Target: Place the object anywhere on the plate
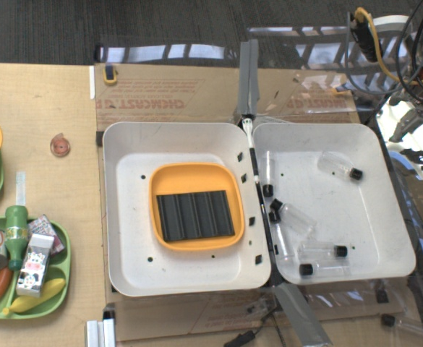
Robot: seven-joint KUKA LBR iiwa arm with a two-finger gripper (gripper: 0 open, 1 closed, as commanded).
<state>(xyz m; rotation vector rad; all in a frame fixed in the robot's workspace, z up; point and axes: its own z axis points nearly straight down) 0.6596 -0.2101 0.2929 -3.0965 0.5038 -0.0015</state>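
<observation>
A dark ridged object point(196, 216) is seen lying on the orange plate point(197, 176) in the left bin point(124, 215); the tool's state cannot be told.

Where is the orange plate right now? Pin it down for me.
In the camera view, the orange plate lies flat in the middle of the left white bin, with a dark ribbed slab resting on it.

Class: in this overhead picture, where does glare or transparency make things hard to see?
Camera view: the clear vials nearly vanish against the right bin, only black caps standing out; bright glare washes out the right edge; the orange plate is sharp, evenly lit.
</observation>
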